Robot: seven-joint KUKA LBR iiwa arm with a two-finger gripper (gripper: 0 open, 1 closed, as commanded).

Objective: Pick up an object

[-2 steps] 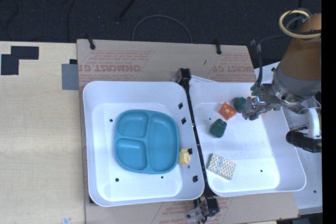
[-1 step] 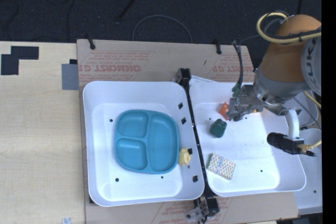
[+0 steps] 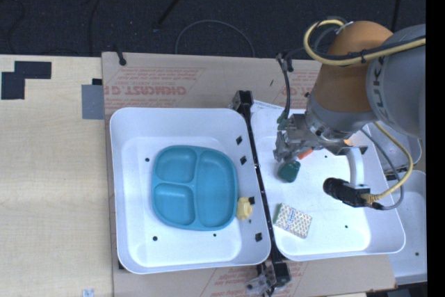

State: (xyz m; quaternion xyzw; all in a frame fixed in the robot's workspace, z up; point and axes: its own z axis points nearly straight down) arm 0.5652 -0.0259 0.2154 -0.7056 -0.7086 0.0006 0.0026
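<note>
Camera view looks down for you on a pale wooden worktop (image 3: 49, 170), with a brown cardboard sheet (image 3: 181, 80) laid under both bins. Your grey and orange arm (image 3: 348, 66) reaches in from the right, over the far part of the right bin (image 3: 375, 236).

You find the left bin (image 3: 128, 247) beside it, the two touching along their inner walls. A blue divided plate (image 3: 193, 186) lies flat in the middle of the left bin, with three compartments.

You see the claw (image 3: 286, 153) low in the right bin, close to that bin's inner wall. From this slant you cannot tell how far apart it stands, nor whether it has hold of anything.

A small white packet with a dotted pattern (image 3: 293, 220) lies flat on the right bin's floor, nearer the front edge than the claw. A teal object (image 3: 288, 171) sits just under the claw's tip, between the claw and the packet; you cannot tell whether they touch. A little yellow piece (image 3: 244, 208) rests in the left bin, against the plate's right edge.
</note>
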